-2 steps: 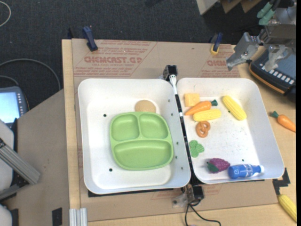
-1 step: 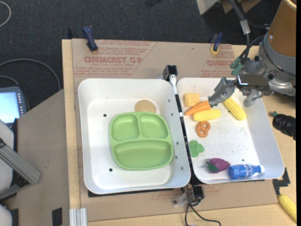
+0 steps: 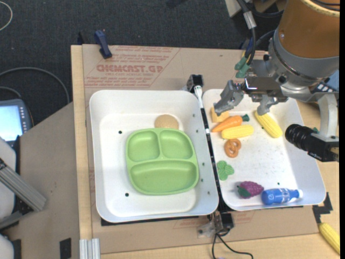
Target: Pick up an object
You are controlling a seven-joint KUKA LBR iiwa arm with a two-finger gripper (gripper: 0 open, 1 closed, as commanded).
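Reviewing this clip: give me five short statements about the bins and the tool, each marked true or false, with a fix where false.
1. The green divided plate lies in the left bin. True.
2. The carrot lies in the left bin. False: it is in the right bin.
3. The tool is above the right bin. True.
4. The blue bottle stands upright. False: it lies on its side.
5. The purple grapes lie beside the blue bottle. True.
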